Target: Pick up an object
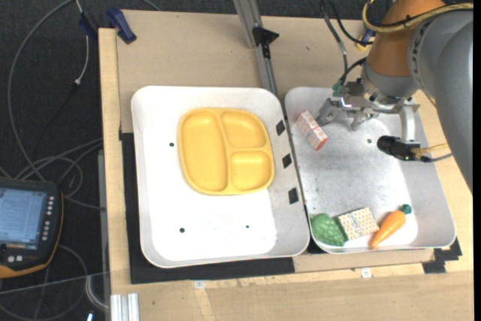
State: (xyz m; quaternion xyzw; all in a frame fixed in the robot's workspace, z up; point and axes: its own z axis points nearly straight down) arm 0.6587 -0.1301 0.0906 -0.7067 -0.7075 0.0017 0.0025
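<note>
White bins sit side by side — the left bin [150, 162] holds a yellow divided tray [225, 149]. The gripper [352, 110] hovers over the right bin [346, 169]'s far end; whether it is parted I cannot tell. A small pink box [312, 129] lies just beside it — a green toy [328, 228], patterned block [357, 223] and carrot [388, 227] line the near edge.
</note>
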